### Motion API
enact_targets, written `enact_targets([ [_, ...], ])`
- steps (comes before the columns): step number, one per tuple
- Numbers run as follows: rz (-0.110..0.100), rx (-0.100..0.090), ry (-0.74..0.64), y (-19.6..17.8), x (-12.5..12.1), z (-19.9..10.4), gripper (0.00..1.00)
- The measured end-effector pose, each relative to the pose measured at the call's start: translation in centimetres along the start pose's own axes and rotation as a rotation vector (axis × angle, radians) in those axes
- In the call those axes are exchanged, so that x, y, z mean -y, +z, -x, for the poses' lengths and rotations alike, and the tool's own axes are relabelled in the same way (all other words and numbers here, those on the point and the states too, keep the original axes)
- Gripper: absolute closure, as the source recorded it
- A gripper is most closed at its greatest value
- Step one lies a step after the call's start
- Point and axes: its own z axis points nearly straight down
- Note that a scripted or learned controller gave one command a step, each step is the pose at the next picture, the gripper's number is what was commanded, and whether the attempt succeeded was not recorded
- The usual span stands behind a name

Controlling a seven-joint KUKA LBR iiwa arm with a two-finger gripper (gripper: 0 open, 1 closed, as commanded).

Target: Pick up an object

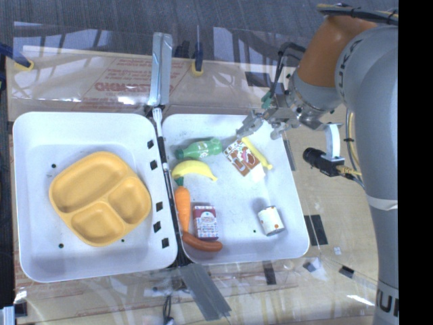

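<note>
Grey arm's gripper [247, 128] reaches into the right bin [292, 212] at upper centre, fingers pinching a brown-and-white packet [243, 159]; banana [193, 171] lies left.

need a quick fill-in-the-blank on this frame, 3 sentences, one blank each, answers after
1. The yellow three-compartment plastic tray lies in the ____ white bin.
2. The orange toy carrot lies directly below the yellow toy ____.
3. The small white cylindrical cup rests in the same bin as the ____ toy bottle.

Missing words: left; banana; green
</note>
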Motion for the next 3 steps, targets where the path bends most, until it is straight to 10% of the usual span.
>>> enact_targets([
  [1,0.002,0.000,-0.061,11.9,-3.0,2.0,0.00],
  [2,0.004,0.000,-0.069,10.6,-3.2,1.8,1.00],
  [3,0.003,0.001,-0.069,-0.9,-3.0,-1.1,1.00],
])
